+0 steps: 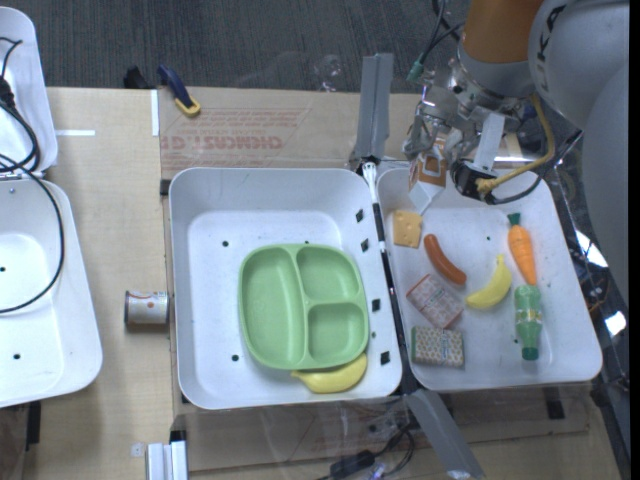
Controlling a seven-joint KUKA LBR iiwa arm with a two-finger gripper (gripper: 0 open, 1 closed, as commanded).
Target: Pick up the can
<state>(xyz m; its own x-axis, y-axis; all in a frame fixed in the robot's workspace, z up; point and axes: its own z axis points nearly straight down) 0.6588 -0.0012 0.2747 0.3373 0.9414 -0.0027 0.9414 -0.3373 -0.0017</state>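
The grey arm (585, 38) with its orange band enters at about one o'clock, the biggest thing in view. Its gripper (432, 173) hangs over the far left corner of the right bin (570, 298), low over the floor there; whether it is spread or closed I cannot tell, for cables and the wrist body crowd around it.

The left bin (200, 288) sits at the centre of the view and holds a green divided plate (303, 305), with a yellow banana (330, 376) tucked under the plate's six-o'clock edge.

In the right bin, from larger to smaller: a second banana (492, 286) near the middle, a green bottle (527, 322) at four o'clock, an orange carrot (521, 250) just beyond the bottle, a red sausage (444, 259) left of centre, a pink patterned packet (435, 300) beneath it, a small green-speckled box (438, 346) at the near edge, and a tan cracker-like piece (406, 228) close below the gripper.

The can (147, 309) lies on its side on the bench outside both bins — at nine o'clock from the left bin, just beside its wall and well apart from the gripper.
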